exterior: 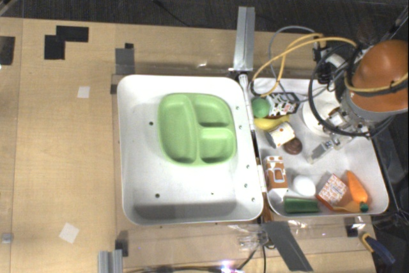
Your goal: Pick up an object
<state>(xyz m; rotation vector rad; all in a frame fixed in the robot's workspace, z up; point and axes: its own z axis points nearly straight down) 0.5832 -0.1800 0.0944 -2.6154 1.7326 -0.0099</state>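
The right bin [377,166] holds several small objects. A green ball [260,107], a yellow banana [267,124] and a black-and-white patterned item [282,101] lie at its far left corner. A pale block [283,135] and a brown round piece [293,146] sit just below them. Along the near side lie a brown-and-white box [275,171], a white egg-like ball [304,186], a dark green cylinder [300,204], a red-and-white packet [331,188] and an orange carrot shape [356,187]. My gripper [328,132] hangs low over the bin's far right part, under the orange-banded wrist [381,70], to the right of the brown piece.
The left bin [137,195] holds a green divided tray [195,128]. A metal post [244,41] stands at the back between the bins. Yellow and black cables [287,51] loop from the wrist over the right bin's far edge. Bare wooden bench lies to the left.
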